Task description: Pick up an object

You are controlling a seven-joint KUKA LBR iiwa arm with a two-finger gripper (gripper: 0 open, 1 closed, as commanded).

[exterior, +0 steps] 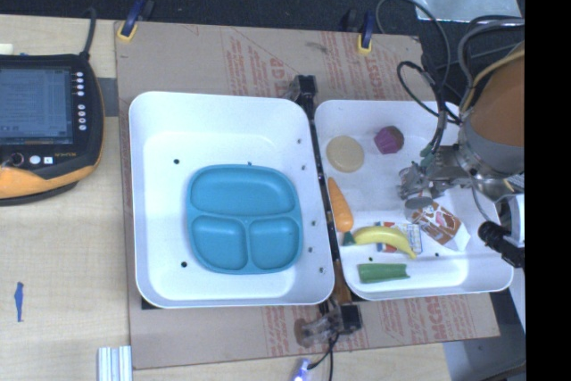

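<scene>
In the right bin [464,281], the fingers [417,189], their spread unclear, hover just above the red-and-white packet [439,223].

Left bin [152,192] holds a blue divided tray [243,217]. Right bin [446,281] holds tan disc [345,153], purple item [388,139], carrot [339,204], banana [385,239], green block [384,272], red-white packet [439,223]. Gripper [419,189] low beside the packet. Pendant [45,125] on tabletop [53,281], far left.
</scene>
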